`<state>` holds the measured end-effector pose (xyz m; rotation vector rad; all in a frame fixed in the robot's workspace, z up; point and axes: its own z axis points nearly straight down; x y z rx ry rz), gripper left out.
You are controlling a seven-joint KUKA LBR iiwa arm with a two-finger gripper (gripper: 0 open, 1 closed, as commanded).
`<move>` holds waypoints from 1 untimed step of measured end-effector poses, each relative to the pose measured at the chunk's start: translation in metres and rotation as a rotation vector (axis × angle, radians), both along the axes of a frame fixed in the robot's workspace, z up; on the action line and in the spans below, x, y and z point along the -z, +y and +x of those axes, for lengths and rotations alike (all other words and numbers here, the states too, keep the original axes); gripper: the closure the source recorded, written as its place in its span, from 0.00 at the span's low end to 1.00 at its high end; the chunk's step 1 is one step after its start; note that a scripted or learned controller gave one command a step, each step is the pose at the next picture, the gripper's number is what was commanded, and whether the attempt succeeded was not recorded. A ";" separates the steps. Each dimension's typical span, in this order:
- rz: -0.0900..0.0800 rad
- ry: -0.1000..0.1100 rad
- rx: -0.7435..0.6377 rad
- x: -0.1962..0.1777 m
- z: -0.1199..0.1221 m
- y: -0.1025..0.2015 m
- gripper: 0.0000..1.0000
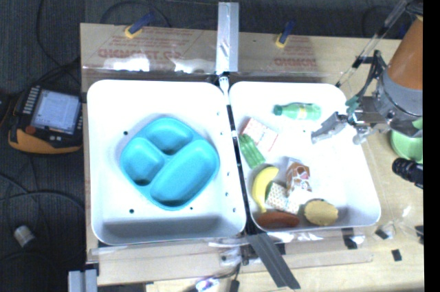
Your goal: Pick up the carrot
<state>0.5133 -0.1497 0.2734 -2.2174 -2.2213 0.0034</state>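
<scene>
The likeliest carrot (278, 218) is the reddish-brown, elongated piece lying flat just below the banana (262, 185), against the near wall of the right bin (357, 174). Its colour is dull and its outline soft, so I cannot be sure of that reading. A small patterned carton (278, 198) sits between the banana and this piece and appears to touch both. A tan, rounded item (320, 212), perhaps a potato, lies to the banana's lower right, just beside the carrot's end.

The gripper (342, 131) hovers up and to the right of the banana, well apart from it, with its two fingers spread and nothing between them.

The main risk I judge is crowding. Fingers coming down on the carrot could land on the carton or the tan item, or jam against the bin wall. They could then close on the wrong thing or push the carrot aside.

The carrot's upper edge is partly covered by the carton. The arm's upper part is cut off at the view's edge.
</scene>
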 end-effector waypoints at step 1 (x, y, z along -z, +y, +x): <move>-0.001 0.003 0.213 0.089 -0.031 0.070 0.00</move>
